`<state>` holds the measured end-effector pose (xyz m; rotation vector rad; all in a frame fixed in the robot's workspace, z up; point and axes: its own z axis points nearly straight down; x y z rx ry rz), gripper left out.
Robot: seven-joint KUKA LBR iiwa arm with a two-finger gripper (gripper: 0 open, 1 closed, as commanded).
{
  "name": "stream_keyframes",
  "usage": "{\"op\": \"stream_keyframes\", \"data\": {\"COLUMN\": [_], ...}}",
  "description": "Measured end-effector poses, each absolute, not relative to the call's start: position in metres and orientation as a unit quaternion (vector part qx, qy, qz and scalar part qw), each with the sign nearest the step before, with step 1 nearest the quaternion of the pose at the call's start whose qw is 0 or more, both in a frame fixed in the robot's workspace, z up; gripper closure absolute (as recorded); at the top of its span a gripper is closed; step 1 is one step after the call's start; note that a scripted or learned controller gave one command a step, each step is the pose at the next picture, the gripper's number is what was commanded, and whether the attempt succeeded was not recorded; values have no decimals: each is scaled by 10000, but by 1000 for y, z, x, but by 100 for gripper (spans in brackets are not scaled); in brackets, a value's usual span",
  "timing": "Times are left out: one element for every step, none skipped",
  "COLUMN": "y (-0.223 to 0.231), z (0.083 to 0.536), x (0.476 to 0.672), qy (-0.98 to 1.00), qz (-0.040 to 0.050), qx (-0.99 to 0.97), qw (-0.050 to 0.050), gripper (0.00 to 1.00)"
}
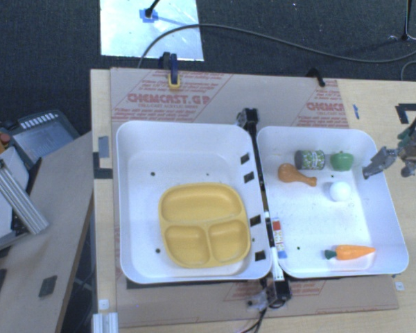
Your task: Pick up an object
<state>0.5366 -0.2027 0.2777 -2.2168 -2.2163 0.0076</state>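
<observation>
Meanwhile the hand (378,161) hovers at the right bin's (385,217) edge, fingers narrowly parted and holding nothing; the green pepper (342,160) sits just beside it.

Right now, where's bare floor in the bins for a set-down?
Right bin: free middle strip between the white ball and carrot. Crowded up top: can, green pepper, drumstick. Left bin: bare band above the yellow tray.
</observation>
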Motion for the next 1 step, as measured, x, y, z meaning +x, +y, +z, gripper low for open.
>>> {"op": "stream_keyframes", "data": {"y": [-202], "z": [283], "x": [539], "qy": [-7082], "qz": [-3], "qx": [-7060], "qw": [-9], "gripper": [0]}}
